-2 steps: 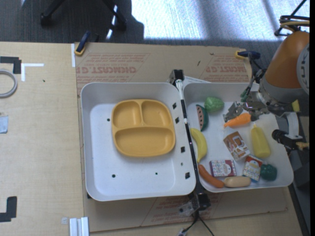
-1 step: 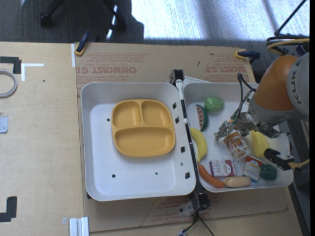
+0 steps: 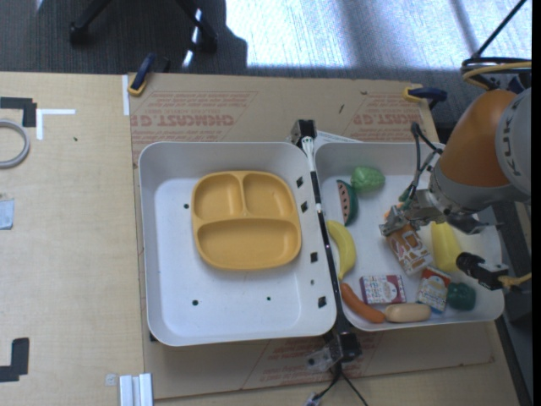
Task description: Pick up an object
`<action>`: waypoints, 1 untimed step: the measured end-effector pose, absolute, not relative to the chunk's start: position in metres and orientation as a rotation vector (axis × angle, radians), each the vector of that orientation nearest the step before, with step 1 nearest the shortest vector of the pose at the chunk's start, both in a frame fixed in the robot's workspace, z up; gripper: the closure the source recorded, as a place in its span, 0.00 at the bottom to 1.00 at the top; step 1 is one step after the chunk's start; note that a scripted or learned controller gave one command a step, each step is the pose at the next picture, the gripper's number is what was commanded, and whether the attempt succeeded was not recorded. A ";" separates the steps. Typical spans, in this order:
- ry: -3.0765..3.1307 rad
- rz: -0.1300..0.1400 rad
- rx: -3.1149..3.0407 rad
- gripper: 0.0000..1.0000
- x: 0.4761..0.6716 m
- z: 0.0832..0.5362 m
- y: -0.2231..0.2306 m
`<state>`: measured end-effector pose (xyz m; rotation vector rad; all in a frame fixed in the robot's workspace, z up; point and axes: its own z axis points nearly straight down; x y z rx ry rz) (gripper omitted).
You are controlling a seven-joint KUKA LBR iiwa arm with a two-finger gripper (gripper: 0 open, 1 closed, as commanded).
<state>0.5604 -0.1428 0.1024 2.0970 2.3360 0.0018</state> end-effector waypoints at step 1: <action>2.561 0.001 1.817 1.00 0.508 0.192 -0.084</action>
